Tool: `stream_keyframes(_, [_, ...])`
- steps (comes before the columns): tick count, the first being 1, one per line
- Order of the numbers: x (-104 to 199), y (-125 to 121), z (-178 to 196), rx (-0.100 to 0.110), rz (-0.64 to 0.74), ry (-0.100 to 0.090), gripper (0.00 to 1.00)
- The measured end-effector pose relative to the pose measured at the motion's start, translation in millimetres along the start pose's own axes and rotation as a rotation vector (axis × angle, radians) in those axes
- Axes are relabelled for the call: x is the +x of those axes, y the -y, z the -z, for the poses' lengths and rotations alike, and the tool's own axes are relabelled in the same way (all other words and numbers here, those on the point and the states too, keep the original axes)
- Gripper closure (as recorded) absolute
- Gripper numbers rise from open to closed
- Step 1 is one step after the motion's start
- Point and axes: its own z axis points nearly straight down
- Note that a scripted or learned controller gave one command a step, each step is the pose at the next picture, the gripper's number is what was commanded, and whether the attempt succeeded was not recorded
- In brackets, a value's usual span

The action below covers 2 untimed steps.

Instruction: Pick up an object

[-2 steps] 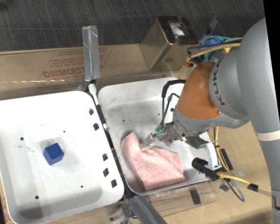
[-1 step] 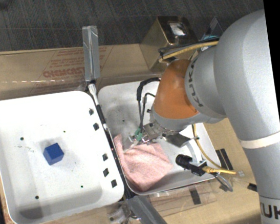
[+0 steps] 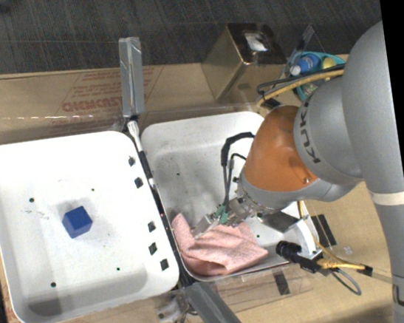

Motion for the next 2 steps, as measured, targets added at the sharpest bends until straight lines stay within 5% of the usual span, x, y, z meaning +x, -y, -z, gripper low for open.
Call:
stream_keyframes(1, [28.1, 2.4, -0.5, 0.000, 0.005, 0.002, 0.00])
stream_keyframes(2, [28.6, 1.4, 5.7, 0.006, 0.010, -0.004, 1.00])
